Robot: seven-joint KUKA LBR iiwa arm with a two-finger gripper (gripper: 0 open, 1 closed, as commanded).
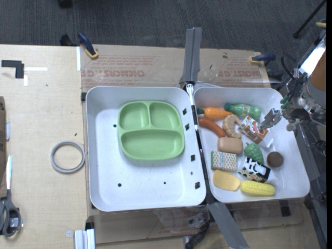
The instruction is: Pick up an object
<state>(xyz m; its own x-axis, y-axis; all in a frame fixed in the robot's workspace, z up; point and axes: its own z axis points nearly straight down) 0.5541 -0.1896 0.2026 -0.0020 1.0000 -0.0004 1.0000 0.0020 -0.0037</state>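
The small carton [253,129] lies in the right bin [295,154], at about one o'clock in the toy pile. The gripper [270,119] hovers just at its three o'clock, seemingly empty; finger spread I cannot tell. This looks like approach: next, descend squarely and close.

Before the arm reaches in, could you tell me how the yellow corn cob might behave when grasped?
The corn cob looks rounded, so it may roll. Its sheen suggests smooth, hard plastic, likely light and slippery. It lies near the right bin wall, probably limiting access.
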